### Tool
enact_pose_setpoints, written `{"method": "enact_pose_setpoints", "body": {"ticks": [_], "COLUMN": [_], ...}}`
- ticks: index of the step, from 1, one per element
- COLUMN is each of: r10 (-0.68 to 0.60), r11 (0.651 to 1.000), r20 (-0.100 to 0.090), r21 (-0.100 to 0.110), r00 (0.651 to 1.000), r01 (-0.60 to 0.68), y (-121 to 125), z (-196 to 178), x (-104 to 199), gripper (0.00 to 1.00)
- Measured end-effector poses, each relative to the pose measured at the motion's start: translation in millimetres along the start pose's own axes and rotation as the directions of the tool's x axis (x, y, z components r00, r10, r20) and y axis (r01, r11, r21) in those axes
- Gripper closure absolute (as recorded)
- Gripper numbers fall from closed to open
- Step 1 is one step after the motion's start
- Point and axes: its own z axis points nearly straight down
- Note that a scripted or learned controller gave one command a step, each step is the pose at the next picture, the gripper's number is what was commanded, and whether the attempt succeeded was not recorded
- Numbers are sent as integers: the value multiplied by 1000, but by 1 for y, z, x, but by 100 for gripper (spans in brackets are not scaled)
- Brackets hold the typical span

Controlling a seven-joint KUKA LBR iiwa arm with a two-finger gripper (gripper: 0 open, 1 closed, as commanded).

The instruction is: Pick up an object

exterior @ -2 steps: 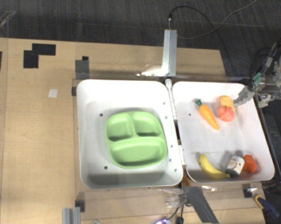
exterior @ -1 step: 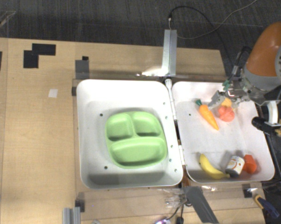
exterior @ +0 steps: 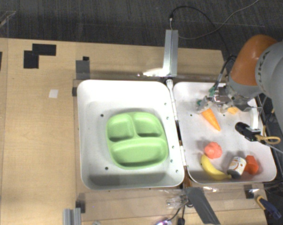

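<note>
Carrot (exterior: 211,118) (orange, right bin) lies just below the claw (exterior: 216,99), whose grip I cannot tell.

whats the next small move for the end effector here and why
Probably a short descent onto the toy carrot. The end effector sits at the right bin's back edge, just above the carrot's upper end, and nothing shows between its fingers. The pink ball and banana lie farther off.
</note>
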Motion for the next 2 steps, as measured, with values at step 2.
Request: {"method": "enact_pose_setpoints", "body": {"ticks": [2], "r10": [1], "r11": [1000], "r20": [-4], "r21": [6], "r00": [1000], "r01": [-1], "y": [24], "z": [-99], "x": [118], "gripper": [100]}}
